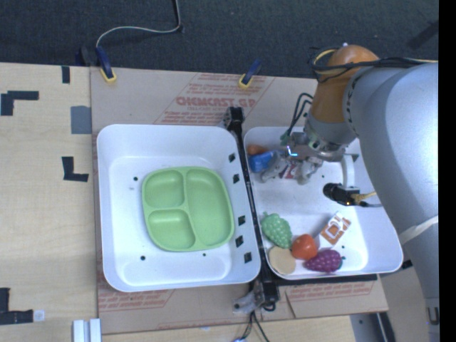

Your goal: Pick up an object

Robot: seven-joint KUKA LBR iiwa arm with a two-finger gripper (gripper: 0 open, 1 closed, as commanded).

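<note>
progress: not there yet imo. Nothing is lifted, every toy looks like it's sitting on the floor of the right bin (370, 251), so the whole pick is left to do.

claw: the claw (288, 171) is low in the far end of the right bin, right next to the blue object (261, 161). Honestly can't tell whether it's spread or closed, or whether it has anything. Too much metal clutter there.

likely target: the blue object, just my guess since it's the closest thing, tucked in the far left corner by the divider.

other stuff: green grapes (276, 229), red tomato (304, 246), purple grapes (324, 261), a tan round piece (282, 261) and a small orange-and-white box (335, 229), all bunched at the near end.

left bin: the left bin (114, 191) holds a green divided plate (188, 208).

edges: the blue object sits close to the bin wall and the divider, so it's tight on that side.

open room: bare white floor mid-bin between the claw and the toy cluster, plenty to move through.
</note>
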